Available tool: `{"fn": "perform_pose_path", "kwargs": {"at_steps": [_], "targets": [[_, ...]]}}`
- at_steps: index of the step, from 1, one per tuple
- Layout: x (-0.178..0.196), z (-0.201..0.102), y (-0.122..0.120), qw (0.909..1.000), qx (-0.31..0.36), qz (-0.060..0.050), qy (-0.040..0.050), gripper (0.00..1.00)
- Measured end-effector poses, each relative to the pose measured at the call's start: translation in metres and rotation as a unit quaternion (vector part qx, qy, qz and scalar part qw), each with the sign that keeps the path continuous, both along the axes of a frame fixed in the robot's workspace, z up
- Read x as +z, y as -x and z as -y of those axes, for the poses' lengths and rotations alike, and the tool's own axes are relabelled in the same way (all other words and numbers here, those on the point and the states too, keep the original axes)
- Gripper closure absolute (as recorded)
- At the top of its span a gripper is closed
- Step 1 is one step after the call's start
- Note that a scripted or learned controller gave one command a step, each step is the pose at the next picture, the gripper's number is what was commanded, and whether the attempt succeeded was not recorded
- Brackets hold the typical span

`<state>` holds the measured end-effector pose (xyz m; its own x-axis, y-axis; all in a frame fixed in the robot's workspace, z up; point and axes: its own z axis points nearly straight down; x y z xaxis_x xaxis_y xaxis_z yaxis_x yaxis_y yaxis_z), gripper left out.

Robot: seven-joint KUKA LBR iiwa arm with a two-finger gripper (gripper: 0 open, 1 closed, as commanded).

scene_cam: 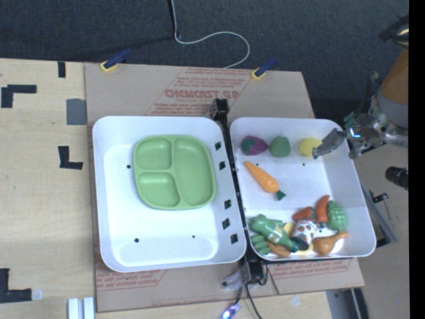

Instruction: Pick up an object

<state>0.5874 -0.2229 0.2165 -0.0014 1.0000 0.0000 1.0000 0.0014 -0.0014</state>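
The end effector (337,141) is hanging over the far right corner of the right bin (345,178), its grey fingers (324,145) slanting down toward the yellow toy (308,146); whether they are spread or closed is not clear from this angle, and nothing is showing between them. The arm (392,111) is reaching in from the counter's right edge, its orange band (398,78) sitting above the wrist.

Along the right bin's far wall, a magenta toy (253,145), a green round toy (280,146) and the yellow one are lying in a row. A toy carrot (261,178) is lying at a slant nearer the bin's middle — apart from the rest. A heap of toy vegetables (299,230) is crowding the near right corner.

The left bin (113,198) is carrying a green divided plate (174,171) toward its far side. Both bins are resting on a cardboard sheet (199,92) with red printing, clipped at its far corners, on a pale wood counter (40,178) bearing black tape marks. Beyond the far edge, dark carpet is showing — a white cable (206,38) is looping across it.
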Motion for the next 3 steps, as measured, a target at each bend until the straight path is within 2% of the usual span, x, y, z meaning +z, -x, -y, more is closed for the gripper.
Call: {"fn": "perform_pose_path", "kwargs": {"at_steps": [1,2,3], "targets": [[0.14,-0.067,0.041,1.0,0.003,0.006,0.0002,0.0],[0.269,-0.146,0.095,1.0,0.005,0.008,-0.0005,0.0],[0.27,-0.142,0.093,1.0,0.001,0.001,0.0011,1.0]]}}
